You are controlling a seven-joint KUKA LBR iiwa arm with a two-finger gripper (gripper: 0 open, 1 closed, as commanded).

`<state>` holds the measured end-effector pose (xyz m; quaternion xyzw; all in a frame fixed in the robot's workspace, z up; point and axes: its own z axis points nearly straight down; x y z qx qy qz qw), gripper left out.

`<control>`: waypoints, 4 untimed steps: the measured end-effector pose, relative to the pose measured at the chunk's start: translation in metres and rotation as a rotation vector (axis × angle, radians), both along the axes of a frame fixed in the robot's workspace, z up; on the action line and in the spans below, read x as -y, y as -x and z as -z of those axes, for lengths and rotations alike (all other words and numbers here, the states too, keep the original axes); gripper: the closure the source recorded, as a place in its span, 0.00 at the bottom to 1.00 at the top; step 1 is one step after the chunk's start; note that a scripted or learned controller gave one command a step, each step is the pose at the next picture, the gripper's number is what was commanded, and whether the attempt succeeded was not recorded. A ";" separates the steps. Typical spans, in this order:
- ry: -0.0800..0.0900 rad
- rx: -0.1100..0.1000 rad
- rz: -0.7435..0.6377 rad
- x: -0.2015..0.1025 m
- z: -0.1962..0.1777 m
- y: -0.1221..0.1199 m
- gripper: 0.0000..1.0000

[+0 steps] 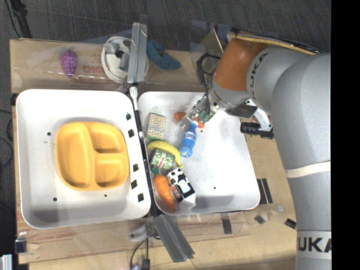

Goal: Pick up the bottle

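**Claw at the bottle's cap end**

In the right bin [236,167], I see the bottle [188,141] lying flat, its long axis running from upper right to lower left. My claw [198,115] sits just above its capped top; I cannot tell its state. A banana [163,149] crowds the bottle's lower left, while bare floor opens to its right.

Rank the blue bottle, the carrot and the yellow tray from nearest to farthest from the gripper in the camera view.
1. Blue bottle, just below the gripper, right bin.
2. Carrot, right bin's near left corner.
3. Yellow tray, in the left bin.
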<state>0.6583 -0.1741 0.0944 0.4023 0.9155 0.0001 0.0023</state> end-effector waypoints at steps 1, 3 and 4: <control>-0.001 -0.003 0.216 -0.041 -0.097 0.009 1.00; -0.002 -0.005 -0.147 0.036 0.002 0.067 1.00; 0.002 0.000 -0.465 0.033 0.000 0.024 1.00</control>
